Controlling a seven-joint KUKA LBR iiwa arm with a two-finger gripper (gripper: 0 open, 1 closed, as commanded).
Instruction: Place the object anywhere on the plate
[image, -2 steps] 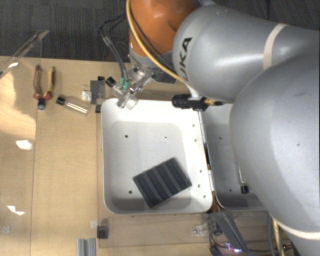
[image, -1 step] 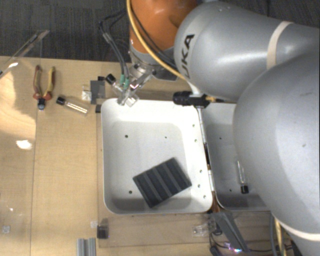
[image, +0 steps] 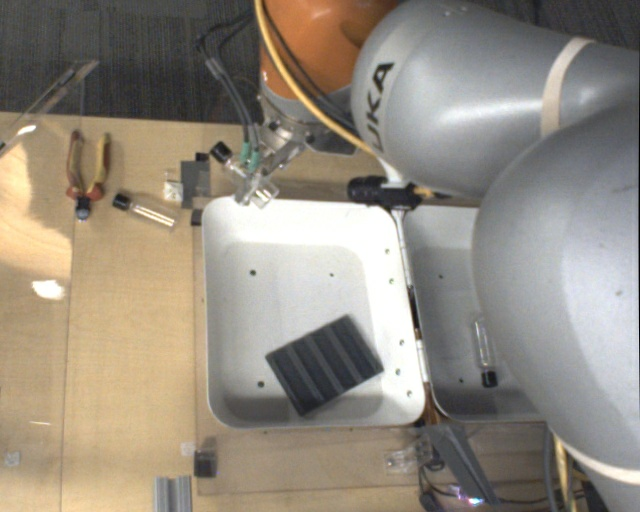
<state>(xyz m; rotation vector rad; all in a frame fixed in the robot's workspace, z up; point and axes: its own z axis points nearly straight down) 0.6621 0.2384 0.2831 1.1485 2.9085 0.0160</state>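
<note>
A dark grey ribbed rectangular plate (image: 323, 365) lies tilted in the near part of the left white bin (image: 230, 300). A small clear tube with a black cap (image: 482, 352) rests in the right bin (image: 445, 300), partly beside the arm's bulk. My gripper (image: 253, 188) hangs over the far left corner of the left bin, well away from both the plate and the tube. I see nothing clearly held in it. The big grey arm (image: 500, 120) covers most of the right bin.
On the wooden bench left of the bins lie red-handled pliers (image: 86, 168), another clear capped tube (image: 144, 209) and a small black and white part (image: 190, 182). Small fittings sit at the bench's front edge (image: 204, 462).
</note>
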